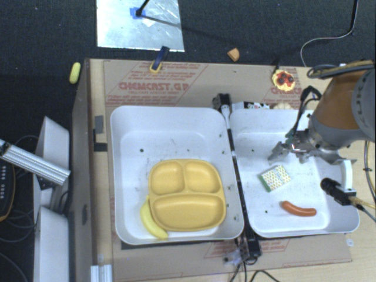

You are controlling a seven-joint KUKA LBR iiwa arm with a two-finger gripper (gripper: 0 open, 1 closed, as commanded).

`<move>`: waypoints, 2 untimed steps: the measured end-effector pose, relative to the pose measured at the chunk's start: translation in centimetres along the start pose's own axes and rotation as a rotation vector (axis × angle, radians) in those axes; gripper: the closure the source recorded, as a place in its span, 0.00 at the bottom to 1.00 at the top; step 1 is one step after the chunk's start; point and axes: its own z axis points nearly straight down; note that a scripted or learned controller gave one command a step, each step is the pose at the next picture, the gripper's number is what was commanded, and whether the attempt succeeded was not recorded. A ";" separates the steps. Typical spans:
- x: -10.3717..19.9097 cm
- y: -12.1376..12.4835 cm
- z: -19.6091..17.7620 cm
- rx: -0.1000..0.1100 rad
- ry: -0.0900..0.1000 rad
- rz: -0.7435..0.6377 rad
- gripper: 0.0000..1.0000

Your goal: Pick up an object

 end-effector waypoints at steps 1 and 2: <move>2.0 -2.0 4.1 -0.004 -0.002 0.003 0.00; 2.1 -1.9 3.1 -0.003 -0.001 0.001 1.00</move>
